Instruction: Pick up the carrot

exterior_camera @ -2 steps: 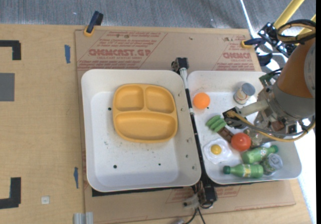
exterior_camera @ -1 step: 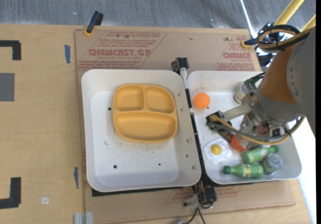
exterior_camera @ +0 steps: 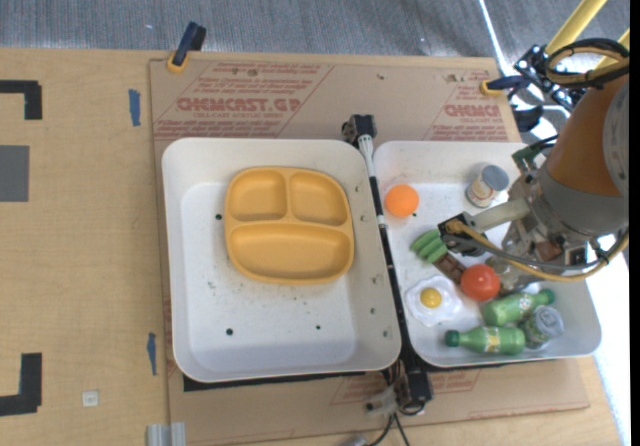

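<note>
My gripper (exterior_camera: pixel 522 246) hangs low over the middle of the right bin (exterior_camera: pixel 588 334), with the grey and orange arm coming in from the right. Just below it lies a red tomato (exterior_camera: pixel 480 281). An orange round thing (exterior_camera: pixel 401 200) rests apart at the bin's upper left. The arm hides part of the bin's right side.
The right bin also holds a small grey can (exterior_camera: pixel 487 182), a green pod bundle (exterior_camera: pixel 431 244), a fried egg (exterior_camera: pixel 431 298) and two green bottles (exterior_camera: pixel 487 338), (exterior_camera: pixel 517 307). A yellow divided plate (exterior_camera: pixel 289 222) sits in the left bin (exterior_camera: pixel 190 334).
</note>
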Robot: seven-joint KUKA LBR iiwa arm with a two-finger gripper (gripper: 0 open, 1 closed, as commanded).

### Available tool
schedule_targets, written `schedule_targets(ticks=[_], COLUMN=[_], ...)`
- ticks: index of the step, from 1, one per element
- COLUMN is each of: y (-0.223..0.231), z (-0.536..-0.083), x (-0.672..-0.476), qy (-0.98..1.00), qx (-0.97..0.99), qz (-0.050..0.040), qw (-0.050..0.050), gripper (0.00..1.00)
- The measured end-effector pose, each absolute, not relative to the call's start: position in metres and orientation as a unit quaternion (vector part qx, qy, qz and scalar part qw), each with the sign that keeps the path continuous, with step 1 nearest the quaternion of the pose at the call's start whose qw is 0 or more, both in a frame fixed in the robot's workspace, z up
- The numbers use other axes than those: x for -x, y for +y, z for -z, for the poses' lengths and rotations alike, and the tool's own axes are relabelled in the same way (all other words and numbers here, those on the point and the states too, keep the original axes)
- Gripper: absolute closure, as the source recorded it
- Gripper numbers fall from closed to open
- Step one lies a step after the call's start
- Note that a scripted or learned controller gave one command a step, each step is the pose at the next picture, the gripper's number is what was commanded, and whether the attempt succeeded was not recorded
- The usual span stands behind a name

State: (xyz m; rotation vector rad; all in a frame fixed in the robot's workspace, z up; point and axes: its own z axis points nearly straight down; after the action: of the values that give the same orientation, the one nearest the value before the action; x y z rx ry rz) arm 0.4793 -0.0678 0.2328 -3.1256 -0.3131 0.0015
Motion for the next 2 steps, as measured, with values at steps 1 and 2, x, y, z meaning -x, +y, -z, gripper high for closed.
schedule_targets(ticks=[1,2], y=[-0.051,-0.038], z=[-0.232,-0.238], x=[-0.48,-0.48], qy=[-0.102,-0.102], qx=[0.995,0.995], qz=[-0.0011,-0.0002], qw=[0.001,0.0], gripper=[1.0,1.0])
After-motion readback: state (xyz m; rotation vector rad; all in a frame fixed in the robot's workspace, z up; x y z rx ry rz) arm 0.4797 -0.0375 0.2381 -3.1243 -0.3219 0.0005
